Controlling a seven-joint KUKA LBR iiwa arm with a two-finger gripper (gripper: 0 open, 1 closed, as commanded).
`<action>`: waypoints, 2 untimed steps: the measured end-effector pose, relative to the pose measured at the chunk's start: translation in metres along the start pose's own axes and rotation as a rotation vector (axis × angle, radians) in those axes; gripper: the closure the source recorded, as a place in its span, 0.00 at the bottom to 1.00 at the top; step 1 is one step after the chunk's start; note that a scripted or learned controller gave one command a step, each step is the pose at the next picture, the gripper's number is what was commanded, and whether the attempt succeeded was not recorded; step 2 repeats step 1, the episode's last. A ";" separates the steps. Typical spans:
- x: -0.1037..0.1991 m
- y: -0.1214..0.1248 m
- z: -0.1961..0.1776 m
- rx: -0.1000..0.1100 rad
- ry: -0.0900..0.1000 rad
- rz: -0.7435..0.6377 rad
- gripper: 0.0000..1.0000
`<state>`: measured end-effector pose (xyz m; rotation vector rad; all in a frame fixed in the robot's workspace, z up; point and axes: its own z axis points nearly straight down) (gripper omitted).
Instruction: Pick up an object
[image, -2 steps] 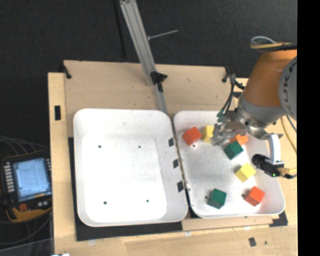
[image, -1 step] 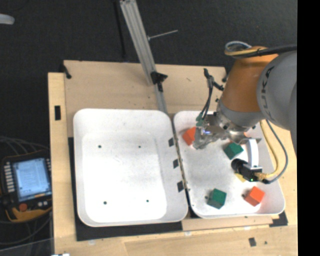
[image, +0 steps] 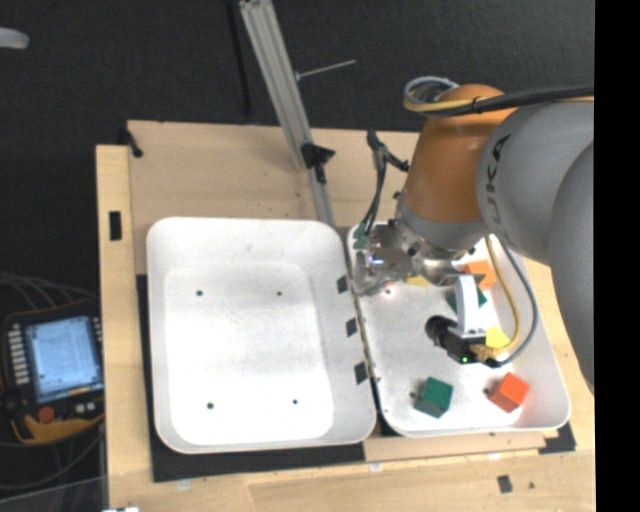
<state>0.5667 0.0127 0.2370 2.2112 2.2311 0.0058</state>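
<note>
- Right-hand shallow white plastic bin (image: 470, 428) taken as the landmark throughout.
- Two-finger metal gripper (image: 383, 268) low over that bin's far left corner, close against its left wall, beneath the grey arm with the orange band (image: 450, 170).
- Claw state: cannot tell, wide or narrow, from this slant; no object seen in its hold.
- Small dark green block (image: 433, 396) on that bin's floor near the front wall, well apart from the gripper.
- Small orange block (image: 508, 391) on the same floor, toward that bin's front right corner, near the green block but not touching it.
- Perhaps further orange and green pieces toward that bin's far right, mostly hidden behind the wrist.
- Progress, as a judgement: nothing lifted yet; settling on an object, closing on it and raising it all left to do.
- Writing: large pale letters on the grey arm casing above that bin, only partly readable; lit screen of a handheld pendant (image: 60, 355) far to that bin's left, text too small to read.
</note>
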 end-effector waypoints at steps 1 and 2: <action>0.051 -0.009 0.009 0.003 -0.001 0.002 1.00; 0.051 -0.009 0.009 0.003 -0.001 0.002 1.00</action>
